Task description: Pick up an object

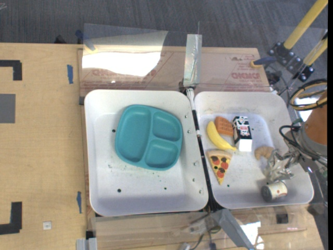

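The gripper (278,168) sits low in the right bin (250,100), toward its near right corner, with the arm (317,132) entering over the right rim. Whether the gripper is open, closed or gripping anything cannot be told; the metal parts blur together at this angle.

Candidate objects lie in the same bin: a small grey cylinder (274,191) just below the gripper, a tan piece (264,152) just beside it on the upper left, and, further left, a pizza slice (219,164), a banana (218,136), an orange piece (224,124) and a black-and-white carton (242,132).

Recommended procedure: select the cylinder or the tan piece, as both are nearest. Centre over the chosen item before descending; the cylinder is likely to roll if struck off-centre.

Clearances: the cylinder rests close to the near wall and corner, so room for approach is limited there. The bin floor between the pizza slice and the tan piece is open. The left bin (99,155) holds a teal divided plate (149,137)
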`<state>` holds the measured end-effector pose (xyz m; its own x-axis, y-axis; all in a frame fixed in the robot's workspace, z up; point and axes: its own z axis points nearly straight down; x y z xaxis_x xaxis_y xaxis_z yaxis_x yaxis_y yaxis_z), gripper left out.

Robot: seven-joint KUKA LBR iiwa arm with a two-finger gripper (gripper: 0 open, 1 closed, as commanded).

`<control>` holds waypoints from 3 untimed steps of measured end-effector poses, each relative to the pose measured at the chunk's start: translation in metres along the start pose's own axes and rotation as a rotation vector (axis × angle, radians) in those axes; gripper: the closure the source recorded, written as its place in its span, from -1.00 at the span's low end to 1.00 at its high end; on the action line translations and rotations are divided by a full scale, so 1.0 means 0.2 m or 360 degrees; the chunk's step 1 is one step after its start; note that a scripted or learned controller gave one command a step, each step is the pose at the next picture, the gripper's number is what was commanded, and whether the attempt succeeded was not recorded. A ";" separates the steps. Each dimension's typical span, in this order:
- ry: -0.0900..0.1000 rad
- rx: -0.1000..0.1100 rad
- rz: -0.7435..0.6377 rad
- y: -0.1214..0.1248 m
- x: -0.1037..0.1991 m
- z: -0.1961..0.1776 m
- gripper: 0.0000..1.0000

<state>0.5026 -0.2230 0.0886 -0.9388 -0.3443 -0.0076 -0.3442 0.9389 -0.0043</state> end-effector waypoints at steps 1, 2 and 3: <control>-0.0012 0.0000 0.0657 0.22 -0.32 0.00 1.00; -0.0008 0.0007 0.0200 0.01 -0.15 0.00 1.00; -0.0008 0.0005 -0.0500 -0.03 -0.07 0.00 1.00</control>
<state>0.5182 -0.2233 0.0890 -0.7863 -0.6177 -0.0105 -0.6176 0.7864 -0.0104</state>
